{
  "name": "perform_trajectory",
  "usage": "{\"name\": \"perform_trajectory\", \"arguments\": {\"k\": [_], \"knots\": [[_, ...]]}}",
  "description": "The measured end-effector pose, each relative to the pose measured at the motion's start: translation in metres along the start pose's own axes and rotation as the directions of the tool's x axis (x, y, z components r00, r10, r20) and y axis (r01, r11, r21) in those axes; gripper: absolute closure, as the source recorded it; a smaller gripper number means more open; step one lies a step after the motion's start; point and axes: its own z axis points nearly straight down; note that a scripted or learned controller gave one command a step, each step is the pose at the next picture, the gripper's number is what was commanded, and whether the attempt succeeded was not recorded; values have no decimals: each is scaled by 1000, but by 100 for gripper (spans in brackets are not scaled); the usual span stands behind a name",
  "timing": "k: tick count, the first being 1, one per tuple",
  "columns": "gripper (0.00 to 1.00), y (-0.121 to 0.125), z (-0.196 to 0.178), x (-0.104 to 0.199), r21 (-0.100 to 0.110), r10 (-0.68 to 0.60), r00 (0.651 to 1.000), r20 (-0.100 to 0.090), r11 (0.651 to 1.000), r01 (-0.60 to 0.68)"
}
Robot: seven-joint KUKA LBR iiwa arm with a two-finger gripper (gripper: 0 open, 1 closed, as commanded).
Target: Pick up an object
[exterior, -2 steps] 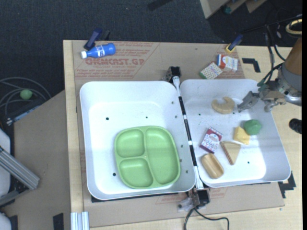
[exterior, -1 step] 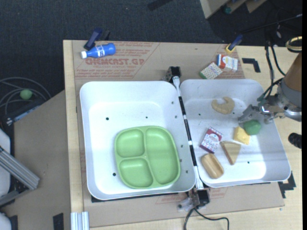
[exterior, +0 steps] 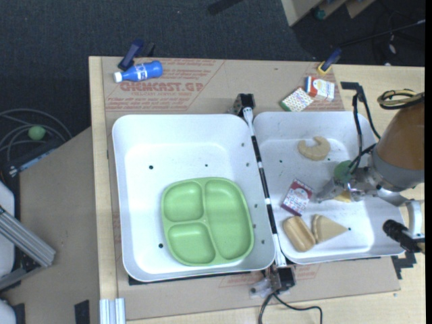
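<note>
- The counter (exterior: 101, 181) is a light wooden board with red printing near its far edge, and it carries two shallow white bins side by side.
- The left bin (exterior: 135, 154) holds a green divided plate (exterior: 206, 220) with three compartments, lying flat toward the near side of the bin.
- The right bin (exterior: 283, 130) holds the loose things for picking up.
- A curved, tan pastry shaped like a croissant (exterior: 314, 148) lies toward the far side of the right bin.
- A small red and white packet (exterior: 295, 198) lies near the bin's left wall, about midway along it.
- A brown bread roll (exterior: 298, 233) lies near the front of the right bin, and a tan sandwich wedge (exterior: 328, 228) lies just beside it on the right.
- The arm (exterior: 403, 147) comes in from the right, its orange band above the grey wrist, over the right edge of the right bin.
- The tool (exterior: 341, 189) is low in the right bin, to the right of the packet and just beyond the sandwich wedge.
- Something green and something yellow show right at the tool, but what they are is too small to tell.
- Whether the tool is clenched or released, I cannot tell.
- Outside the bins, a blue and white bottle (exterior: 138, 71) lies on its side on the far left of the counter.
- A small printed carton (exterior: 297, 100) and a little red and white box (exterior: 320, 88) lie on the counter just beyond the right bin.
</note>
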Motion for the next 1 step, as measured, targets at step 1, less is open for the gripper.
{"name": "perform_trajectory", "arguments": {"k": [1], "knots": [[0, 42, 2, -18, 5, -1, 1000, -2, 1000, 1]]}}
